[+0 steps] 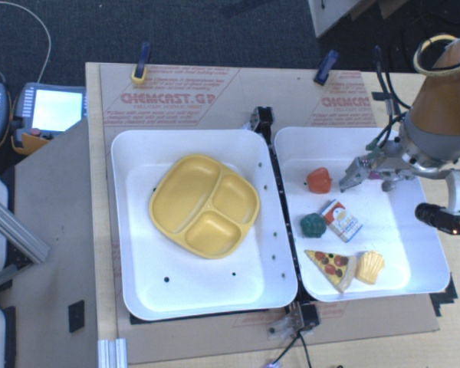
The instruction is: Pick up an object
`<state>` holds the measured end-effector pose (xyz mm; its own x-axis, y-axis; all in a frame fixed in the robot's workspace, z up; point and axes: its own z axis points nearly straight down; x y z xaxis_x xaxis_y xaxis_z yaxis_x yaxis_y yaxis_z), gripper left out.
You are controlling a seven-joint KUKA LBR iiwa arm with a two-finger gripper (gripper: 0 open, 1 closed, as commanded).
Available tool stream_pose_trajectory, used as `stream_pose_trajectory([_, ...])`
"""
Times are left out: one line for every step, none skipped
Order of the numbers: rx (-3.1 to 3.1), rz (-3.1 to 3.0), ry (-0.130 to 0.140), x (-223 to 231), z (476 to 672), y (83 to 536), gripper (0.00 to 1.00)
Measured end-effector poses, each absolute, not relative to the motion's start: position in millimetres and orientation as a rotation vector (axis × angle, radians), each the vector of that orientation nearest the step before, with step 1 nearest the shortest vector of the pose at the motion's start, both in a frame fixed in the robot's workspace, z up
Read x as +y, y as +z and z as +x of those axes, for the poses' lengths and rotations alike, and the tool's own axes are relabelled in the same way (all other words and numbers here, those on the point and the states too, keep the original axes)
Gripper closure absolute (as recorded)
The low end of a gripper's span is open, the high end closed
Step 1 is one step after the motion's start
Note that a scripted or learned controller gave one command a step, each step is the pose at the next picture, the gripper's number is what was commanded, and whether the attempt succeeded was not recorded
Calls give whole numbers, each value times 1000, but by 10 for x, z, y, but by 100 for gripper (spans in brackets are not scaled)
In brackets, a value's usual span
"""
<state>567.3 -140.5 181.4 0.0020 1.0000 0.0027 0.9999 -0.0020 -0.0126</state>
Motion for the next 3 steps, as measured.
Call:
stream_pose_trajectory([-2221,-2220,0,-1404,5702,1870,0])
stream_pose_trajectory([-2216,-2216,6,-1343,5680,1244,0])
stream_pose_trajectory([-2217,-2220,3,-1338,5673,826,0])
